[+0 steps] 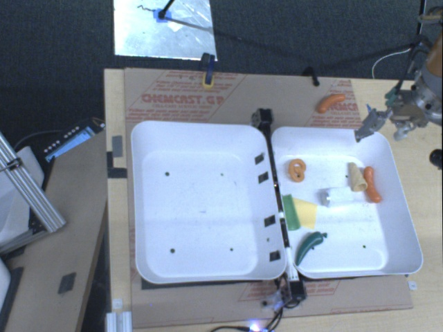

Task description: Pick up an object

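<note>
The right bin (398, 216) holds several small objects: an orange pretzel (297, 169), a tan roll (356, 177), an orange sausage (372, 185), a small white-grey piece (332, 197), a yellow and green block (300, 212) and a dark green pepper (309, 245). Another orange sausage (331, 103) lies on the cardboard behind the bin. My gripper (385, 123) hangs above the right bin's far right corner, its two fingers spread apart with nothing between them.
The left bin (149, 185) sits beside the right one, with black clips along the shared wall. A yellow and blue clamp (207, 71) and a shiny sheet (163, 19) lie at the back. Cables run at the top right.
</note>
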### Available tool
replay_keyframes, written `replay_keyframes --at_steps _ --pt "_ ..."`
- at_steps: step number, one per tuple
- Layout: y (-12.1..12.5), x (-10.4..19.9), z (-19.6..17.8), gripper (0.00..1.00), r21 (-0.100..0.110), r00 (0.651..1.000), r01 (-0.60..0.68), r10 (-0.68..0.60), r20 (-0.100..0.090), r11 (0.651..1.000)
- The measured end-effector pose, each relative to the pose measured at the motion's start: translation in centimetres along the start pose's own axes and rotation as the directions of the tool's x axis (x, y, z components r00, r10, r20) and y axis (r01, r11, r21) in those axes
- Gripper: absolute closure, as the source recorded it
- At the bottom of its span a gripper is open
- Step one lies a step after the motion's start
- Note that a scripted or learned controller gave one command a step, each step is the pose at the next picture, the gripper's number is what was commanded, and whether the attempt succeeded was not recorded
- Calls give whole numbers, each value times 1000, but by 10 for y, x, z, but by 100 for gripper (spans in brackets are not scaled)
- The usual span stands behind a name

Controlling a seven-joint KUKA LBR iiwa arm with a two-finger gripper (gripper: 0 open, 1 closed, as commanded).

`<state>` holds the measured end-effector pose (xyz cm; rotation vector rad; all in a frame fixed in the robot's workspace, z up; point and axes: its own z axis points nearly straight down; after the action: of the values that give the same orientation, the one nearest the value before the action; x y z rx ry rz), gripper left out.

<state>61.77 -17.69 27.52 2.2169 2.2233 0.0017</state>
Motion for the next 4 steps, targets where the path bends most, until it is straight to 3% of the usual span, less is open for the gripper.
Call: replay_keyframes --at_steps 1,3,4 --pt "1 0 -11 100 -4 1000 4 -4 1 1000" --pt "-42 171 -161 100 -7 1000 10 -10 -3 1000" --pt "-134 184 -146 100 5 1000 3 -3 -2 1000"
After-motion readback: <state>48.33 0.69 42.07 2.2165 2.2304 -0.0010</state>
